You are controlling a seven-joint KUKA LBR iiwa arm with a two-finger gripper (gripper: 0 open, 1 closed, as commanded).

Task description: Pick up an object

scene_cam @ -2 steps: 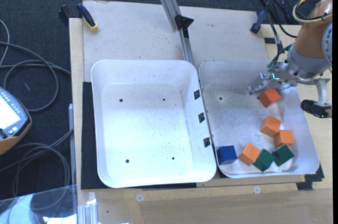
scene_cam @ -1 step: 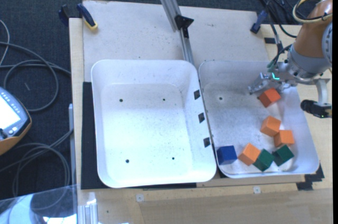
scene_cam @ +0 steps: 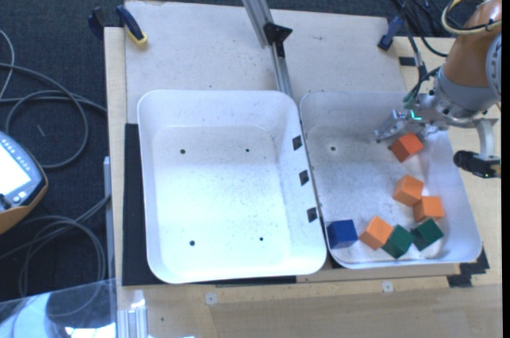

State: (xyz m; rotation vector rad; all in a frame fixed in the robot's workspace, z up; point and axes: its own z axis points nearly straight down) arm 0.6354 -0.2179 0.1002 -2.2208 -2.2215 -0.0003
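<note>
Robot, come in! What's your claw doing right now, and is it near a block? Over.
End effector over right bin, just above an orange block. Grasp unconfirmed. Five more blocks clustered at the bin's near corner, clear of it.

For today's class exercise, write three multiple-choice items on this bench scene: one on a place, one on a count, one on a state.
1. Where do the blocks lie?
A. left bin
B. right bin
C. on the bare bench

2. How many orange blocks are there?
A. two
B. four
C. six

3. How does the blue block stand?
A. stacked on a green block
B. outside the bins
C. alone on the bin floor

Answers:
1 B: all blocks sit in the right bin.
2 B: one lies by the gripper, three lie lower down.
3 C: the blue block lies apart from the rest.
</note>
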